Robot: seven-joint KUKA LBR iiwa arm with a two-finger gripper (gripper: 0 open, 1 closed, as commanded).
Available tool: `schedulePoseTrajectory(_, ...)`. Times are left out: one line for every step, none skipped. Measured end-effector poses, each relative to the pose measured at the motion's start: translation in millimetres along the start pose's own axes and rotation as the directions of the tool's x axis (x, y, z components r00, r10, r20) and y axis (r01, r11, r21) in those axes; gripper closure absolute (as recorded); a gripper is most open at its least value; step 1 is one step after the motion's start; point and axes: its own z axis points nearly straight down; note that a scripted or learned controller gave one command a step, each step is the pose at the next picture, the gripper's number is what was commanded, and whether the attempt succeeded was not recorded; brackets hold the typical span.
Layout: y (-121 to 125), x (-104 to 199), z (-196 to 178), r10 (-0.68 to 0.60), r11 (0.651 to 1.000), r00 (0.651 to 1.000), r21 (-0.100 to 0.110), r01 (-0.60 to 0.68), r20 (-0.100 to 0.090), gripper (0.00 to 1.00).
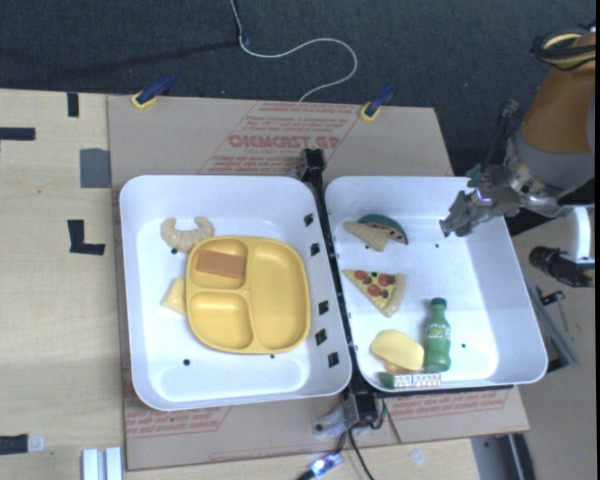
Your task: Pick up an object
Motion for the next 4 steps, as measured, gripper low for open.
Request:
schedulePoseTrajectory(-13,42,1,-0.001,1.0,1.0,0.0,0.001,0.0,1.0)
schedulePoseTrajectory(-36,101,-1,-0.003,1.0,1.0,0.0,0.003,-0.001,1.0)
schedulePoseTrajectory(-47,128,-12,-0.001,1.0,1.0,0.0,0.001,0.0,1.0)
schedulePoseTrajectory(-38,132,0,0.002,1.0,1.0,0.001,-0.002,0.001,1.0)
